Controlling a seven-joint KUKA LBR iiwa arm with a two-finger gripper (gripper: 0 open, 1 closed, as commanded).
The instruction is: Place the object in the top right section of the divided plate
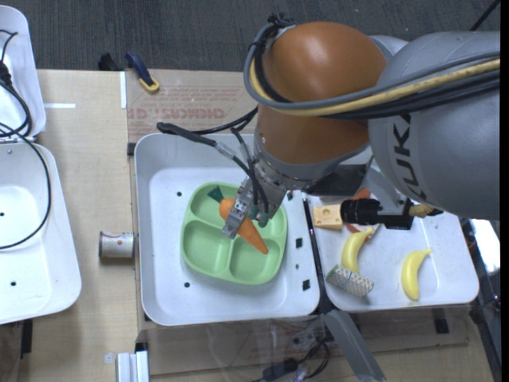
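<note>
A green divided plate (208, 255) lies in the left bin (163, 293). An orange carrot (256, 237) slants across the plate's upper right part. Its thick end sits near the plate's middle top and its tip points down to the right, over a divider. My gripper (242, 213) comes down from the big arm above, and the carrot passes between its fingers. The gripper looks shut on the carrot, low over the plate. A dark green bit (215, 191) shows at the plate's top edge, beside the carrot's thick end.
The right bin (445, 293) holds two bananas (354, 249) (413, 274), a cheese wedge (326, 216) and a patterned packet (350, 281). A small can (118, 245) lies on the bench left of the bins. A blue and yellow clamp (141, 72) sits at the back.
</note>
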